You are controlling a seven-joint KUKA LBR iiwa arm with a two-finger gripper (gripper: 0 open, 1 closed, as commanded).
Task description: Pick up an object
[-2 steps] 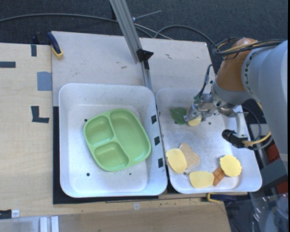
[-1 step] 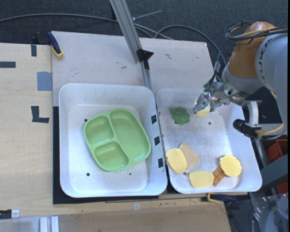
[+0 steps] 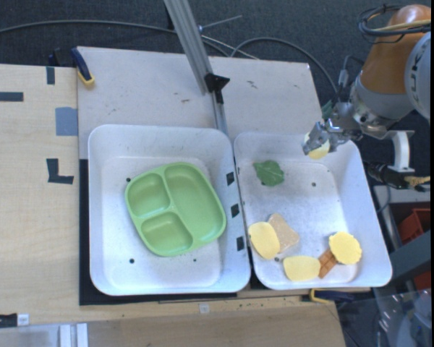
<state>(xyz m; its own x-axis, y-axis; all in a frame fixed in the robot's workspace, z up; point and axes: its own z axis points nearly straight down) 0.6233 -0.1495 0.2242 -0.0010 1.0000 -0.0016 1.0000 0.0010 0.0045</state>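
Glossy green plastic tray (image 3: 175, 210); speckled matt white bins (image 3: 105, 194); wood-grain bench (image 3: 22, 194).

Robotics lab, not a home or shop. Plywood bench (image 3: 29, 194) marked with dark tape patches, two shallow white bins (image 3: 101, 215) set side by side on it, grey-and-orange industrial arm (image 3: 394, 56) reaching in from the right. Black cables (image 3: 275, 45) trail over dark carpet behind. A slanted aluminium rail (image 3: 188, 31) crosses above. Toy food pieces (image 3: 275, 238) and a green divided plate (image 3: 175, 208) serve as test props.

Even, fairly bright overhead light, soft faint shadows, slightly grainy and soft focus.
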